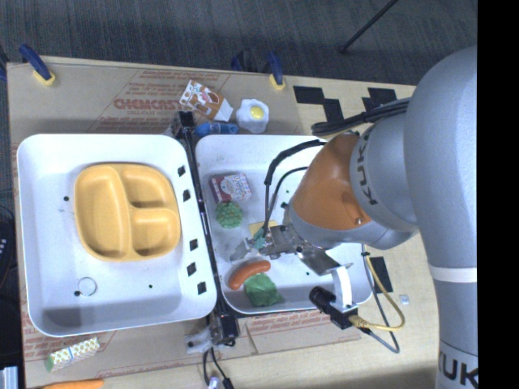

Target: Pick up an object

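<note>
While the gripper (261, 246) (grip unclear) hovers, the right bin (340, 148) holds perhaps four objects.

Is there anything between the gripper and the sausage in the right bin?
Nothing visible. The gripper sits low in the right bin, just above the sausage. The green block lies beside the sausage, toward the bin's near wall, and the green ball lies farther back. Neither is between them.

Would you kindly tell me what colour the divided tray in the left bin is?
The divided tray is yellow-orange, seen plainly in the camera view, lying in the white left bin.
</note>
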Motion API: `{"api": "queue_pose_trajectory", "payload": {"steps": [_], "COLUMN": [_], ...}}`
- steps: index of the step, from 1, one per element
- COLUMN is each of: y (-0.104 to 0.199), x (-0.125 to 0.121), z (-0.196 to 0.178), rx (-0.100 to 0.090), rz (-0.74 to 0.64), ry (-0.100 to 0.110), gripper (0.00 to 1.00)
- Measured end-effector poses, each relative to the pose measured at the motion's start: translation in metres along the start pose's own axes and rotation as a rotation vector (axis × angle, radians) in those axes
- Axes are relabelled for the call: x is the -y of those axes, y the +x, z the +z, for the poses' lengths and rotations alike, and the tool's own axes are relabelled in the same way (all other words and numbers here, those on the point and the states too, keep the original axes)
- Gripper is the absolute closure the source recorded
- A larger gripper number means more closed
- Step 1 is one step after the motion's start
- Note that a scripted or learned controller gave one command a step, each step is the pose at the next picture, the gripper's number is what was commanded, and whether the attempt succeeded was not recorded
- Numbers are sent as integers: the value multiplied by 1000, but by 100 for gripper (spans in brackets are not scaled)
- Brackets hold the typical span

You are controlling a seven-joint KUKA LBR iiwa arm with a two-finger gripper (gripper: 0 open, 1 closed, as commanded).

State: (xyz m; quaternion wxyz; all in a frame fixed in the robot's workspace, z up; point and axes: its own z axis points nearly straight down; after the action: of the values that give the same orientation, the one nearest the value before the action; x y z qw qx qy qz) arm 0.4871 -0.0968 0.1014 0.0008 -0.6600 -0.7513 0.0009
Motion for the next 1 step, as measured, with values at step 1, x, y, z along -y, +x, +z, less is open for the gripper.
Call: {"api": "queue_pose_trajectory", "payload": {"steps": [1], "y": [0], "x": [11], "z": [10], "rx": [-3], "rz": [-209], "ry": [1], "gripper": [0]}}
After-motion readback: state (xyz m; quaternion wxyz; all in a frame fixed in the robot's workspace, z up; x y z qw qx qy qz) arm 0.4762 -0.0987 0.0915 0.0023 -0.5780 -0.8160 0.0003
